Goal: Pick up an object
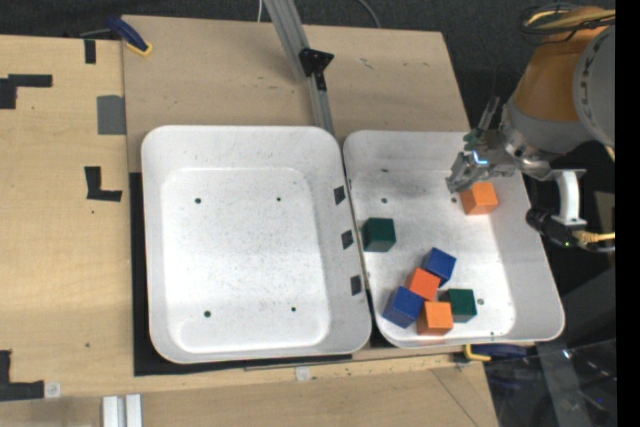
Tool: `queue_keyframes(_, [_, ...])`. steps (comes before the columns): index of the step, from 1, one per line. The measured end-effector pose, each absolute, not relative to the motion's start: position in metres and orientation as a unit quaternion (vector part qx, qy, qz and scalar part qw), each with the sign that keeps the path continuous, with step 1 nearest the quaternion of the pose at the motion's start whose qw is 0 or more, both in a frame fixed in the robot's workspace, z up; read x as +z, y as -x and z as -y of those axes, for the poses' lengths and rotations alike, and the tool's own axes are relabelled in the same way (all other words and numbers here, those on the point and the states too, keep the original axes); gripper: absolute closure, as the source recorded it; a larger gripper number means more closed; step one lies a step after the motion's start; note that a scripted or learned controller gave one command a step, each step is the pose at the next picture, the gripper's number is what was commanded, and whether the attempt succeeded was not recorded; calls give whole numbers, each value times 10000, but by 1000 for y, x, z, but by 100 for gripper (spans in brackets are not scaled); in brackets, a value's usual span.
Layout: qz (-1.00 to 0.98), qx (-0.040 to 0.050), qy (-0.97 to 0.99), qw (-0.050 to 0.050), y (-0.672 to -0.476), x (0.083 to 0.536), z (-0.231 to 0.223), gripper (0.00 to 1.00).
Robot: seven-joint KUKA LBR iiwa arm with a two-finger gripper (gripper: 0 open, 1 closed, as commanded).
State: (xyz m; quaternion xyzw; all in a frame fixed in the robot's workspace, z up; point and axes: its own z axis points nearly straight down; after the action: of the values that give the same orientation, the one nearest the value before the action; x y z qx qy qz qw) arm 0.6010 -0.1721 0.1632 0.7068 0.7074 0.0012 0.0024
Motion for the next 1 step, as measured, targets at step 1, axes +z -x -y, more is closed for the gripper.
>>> queue_keyframes(1, [-7076,11,-7066,21,-602,216,172,100])
